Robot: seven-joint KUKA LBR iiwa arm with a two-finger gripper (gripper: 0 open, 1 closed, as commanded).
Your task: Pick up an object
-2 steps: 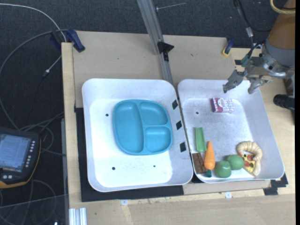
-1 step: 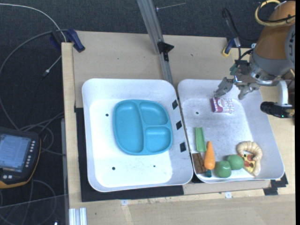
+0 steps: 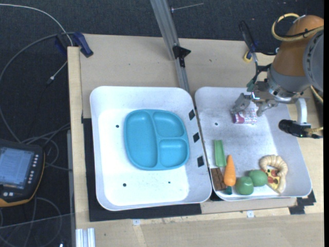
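The bench carried two white bins. The left bin held a blue divided plate. In the right bin, toy foods lay along the near edge (carrot among them). The claw hung over a pink packet at the far side; its opening I could not tell.

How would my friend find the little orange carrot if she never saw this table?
Look in the right bin, down at its near edge where the toys are piled. The carrot stands between a flat green strip and a round green toy. It alone is orange and pointed.
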